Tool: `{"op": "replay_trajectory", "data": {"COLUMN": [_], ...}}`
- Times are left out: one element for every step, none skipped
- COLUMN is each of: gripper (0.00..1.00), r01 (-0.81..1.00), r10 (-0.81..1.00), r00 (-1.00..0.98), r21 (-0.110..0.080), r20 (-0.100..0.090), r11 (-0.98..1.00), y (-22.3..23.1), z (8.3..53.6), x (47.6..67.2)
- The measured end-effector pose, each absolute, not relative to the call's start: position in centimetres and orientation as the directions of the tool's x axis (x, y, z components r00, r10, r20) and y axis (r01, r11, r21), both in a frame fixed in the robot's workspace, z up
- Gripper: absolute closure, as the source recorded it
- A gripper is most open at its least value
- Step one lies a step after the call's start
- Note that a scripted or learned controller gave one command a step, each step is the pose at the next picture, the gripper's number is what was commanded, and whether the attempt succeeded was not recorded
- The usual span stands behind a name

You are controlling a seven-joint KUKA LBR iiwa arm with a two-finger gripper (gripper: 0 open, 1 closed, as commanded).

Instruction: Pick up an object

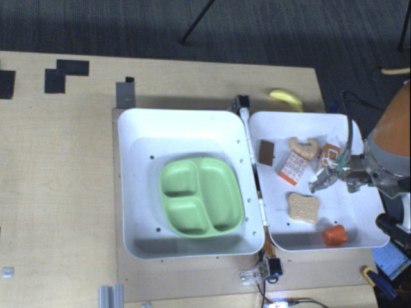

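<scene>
Right bin [359,239] | claw [323,179] above bread slice [303,208] | grip apparently released, blurred | arm cropped right

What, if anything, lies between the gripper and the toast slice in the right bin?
Nothing visible. The gripper hangs over the right bin, and the toast slice lies just below and left of it in the picture, with bare white floor between. The orange-red box sits to the gripper's left, off that line.

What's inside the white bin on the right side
The right white bin holds a brown square block, a red-and-white packet, a tan biscuit-shaped piece, a bread slice and a red-orange lump. The gripper covers part of a small orange-brown item.
</scene>
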State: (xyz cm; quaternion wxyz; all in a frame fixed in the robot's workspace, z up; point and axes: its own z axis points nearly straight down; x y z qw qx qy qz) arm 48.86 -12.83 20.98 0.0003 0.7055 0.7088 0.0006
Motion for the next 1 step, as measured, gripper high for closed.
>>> {"op": "replay_trajectory", "data": {"gripper": [0.0], "r01": [1.0], "r10": [1.0], "r00": [-0.003], "r21": [0.006], "r20": [-0.001], "r11": [0.003], "y": [-11.56], "z": [8.79], "x": [52.23]}}
